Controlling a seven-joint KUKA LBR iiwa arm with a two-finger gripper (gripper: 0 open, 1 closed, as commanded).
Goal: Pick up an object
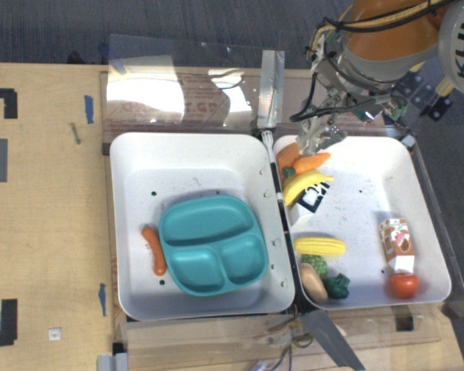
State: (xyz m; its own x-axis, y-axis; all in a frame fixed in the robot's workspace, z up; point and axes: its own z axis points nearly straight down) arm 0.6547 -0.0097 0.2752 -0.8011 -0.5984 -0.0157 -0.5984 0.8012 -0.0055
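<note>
We're looking down on the bench and the arm [387, 22] reaches in from the right, its gripper [319, 139] lowered into the far left corner of the right bin [371, 184]. The food pieces crowd along that bin's left wall, likely because they were tipped in loosely: a carrot [311, 161] at the top, a banana [305, 185] just under it, then a corn cob [319, 246], a potato [313, 283] and broccoli [336, 284] nearer us. A packet [397, 244] and a tomato [404, 285] lie well apart on the right side. We judge the carrot to be the target, since it lies just below the claw tips, touching or nearly so. The fingers look narrow, but against the clutter of cables we can't tell for sure how they stand, and nothing is plainly clamped between them. Over in the left bin [139, 168] sit a teal divided tray [213, 242] and a sausage [155, 250] beside it, far from the action.
</note>
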